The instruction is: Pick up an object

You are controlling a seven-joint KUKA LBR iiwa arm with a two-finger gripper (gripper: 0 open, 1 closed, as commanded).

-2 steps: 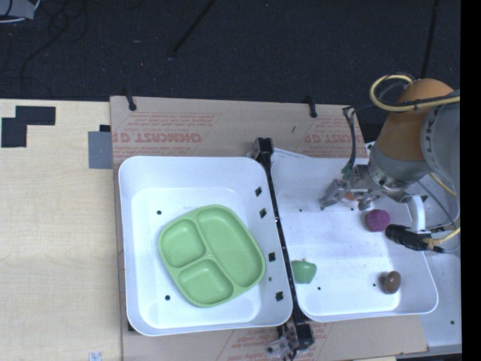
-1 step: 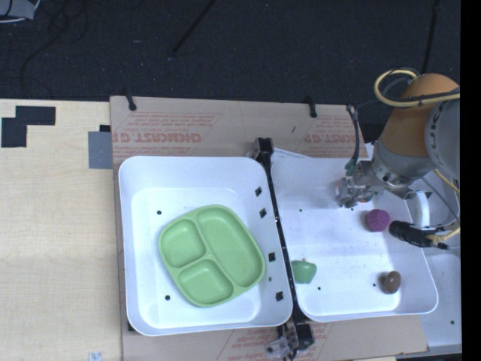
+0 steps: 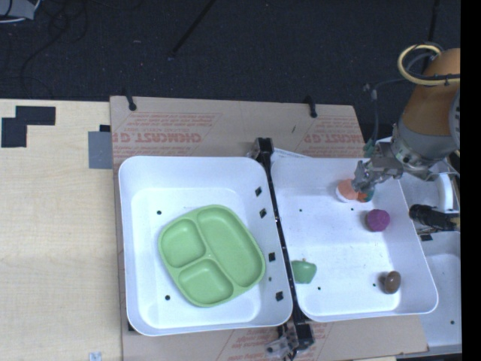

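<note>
2 shallow white plastic bins are seen side by side. A smooth green divided plate (image 3: 211, 256) with 3 compartments lies in the left bin (image 3: 143, 201). In the right bin (image 3: 331, 292) 4 small objects are counted: an orange-and-white round piece (image 3: 347, 192), a magenta ball (image 3: 377, 219), a brown lump (image 3: 389, 281) and a green block (image 3: 304, 271). The gripper (image 3: 366, 185) is placed at the orange piece; whether it is spread or closed cannot be told.

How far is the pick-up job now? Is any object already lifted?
Nothing looks lifted yet. The tool is down at the orange and white object near the back of the right bin; a grasp cannot be confirmed. Gripping and raising it remain. The purple object, brown object and green object lie untouched.
</note>
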